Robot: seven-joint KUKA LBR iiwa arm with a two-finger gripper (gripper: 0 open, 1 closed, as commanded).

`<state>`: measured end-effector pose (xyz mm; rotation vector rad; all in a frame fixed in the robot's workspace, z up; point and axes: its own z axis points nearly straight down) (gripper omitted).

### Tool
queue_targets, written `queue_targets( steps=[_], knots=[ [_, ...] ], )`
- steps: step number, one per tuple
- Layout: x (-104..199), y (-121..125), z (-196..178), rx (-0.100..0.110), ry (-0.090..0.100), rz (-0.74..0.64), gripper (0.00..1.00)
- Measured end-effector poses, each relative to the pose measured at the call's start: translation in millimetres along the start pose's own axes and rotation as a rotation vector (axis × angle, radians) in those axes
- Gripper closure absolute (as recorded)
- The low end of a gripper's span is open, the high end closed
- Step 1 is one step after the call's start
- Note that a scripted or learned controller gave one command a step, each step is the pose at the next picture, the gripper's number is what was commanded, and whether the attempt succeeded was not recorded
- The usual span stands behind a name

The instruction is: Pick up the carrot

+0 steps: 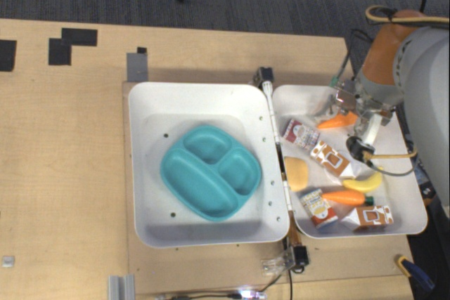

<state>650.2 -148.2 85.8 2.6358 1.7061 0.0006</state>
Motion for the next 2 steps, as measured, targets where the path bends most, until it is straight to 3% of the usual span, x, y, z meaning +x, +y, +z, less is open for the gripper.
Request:
queue_targets(
  steps=[1,2],
  knots=[
    [-46.3,-13.5,0.0,0.0,-0.001,-0.027,0.0],
    [-41.3,-11.9,-12.3,-0.005,0.002,-0.036,1.0]
  ],
)
